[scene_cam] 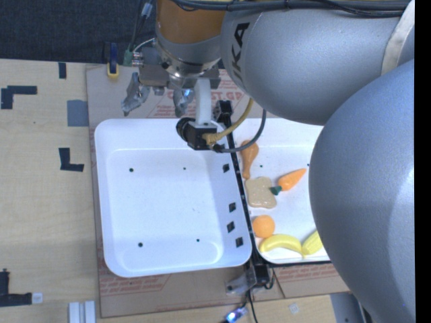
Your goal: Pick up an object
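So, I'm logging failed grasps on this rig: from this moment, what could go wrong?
1. The two-finger gripper hangs over the far rim of the left white bin, away from the toys; closing there would likely grab nothing.
2. The orange carrot, beige flat piece, orange ball and yellow banana crowd the right bin's divider wall, so fingers may hit the wall or nudge neighbours.

A light wooden bench point(40, 200) marked with dark tape pieces point(71, 159) carries a brown cardboard sheet point(135, 284), and on that sheet two shallow white bins sit side by side, touching along their shared edge. The left bin point(108, 180) lies wholly in sight; the right bin point(289, 157) is partly covered by the arm.
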`<state>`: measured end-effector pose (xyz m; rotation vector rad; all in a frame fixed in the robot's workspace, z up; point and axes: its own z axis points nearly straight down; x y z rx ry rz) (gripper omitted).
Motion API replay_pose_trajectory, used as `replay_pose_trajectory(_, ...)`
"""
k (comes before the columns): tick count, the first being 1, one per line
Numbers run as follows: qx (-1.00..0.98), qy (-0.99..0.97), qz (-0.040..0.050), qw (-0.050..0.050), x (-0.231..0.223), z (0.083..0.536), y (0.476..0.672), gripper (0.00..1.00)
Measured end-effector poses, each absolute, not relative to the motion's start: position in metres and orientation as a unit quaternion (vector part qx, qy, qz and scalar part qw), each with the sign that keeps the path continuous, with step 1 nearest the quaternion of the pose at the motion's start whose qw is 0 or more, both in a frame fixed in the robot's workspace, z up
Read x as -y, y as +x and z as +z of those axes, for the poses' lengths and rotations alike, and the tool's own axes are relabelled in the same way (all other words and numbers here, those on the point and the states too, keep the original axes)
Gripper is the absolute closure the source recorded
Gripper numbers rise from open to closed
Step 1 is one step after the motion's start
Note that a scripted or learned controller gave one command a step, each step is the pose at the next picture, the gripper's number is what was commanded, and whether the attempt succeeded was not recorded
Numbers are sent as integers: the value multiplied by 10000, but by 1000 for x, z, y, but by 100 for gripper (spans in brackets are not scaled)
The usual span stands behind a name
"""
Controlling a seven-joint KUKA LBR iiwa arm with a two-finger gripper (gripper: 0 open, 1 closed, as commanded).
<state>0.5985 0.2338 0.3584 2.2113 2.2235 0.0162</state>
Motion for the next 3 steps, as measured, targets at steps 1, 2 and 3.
replay_pose_trajectory(1,-7077,7065,14,20,-233,388,647,0)
replay_pose_trajectory(2,-7073,7068,-84,-40,-230,250,600,0)
replay_pose_trajectory(3,-7081,7060,84,50,-233,428,661,0)
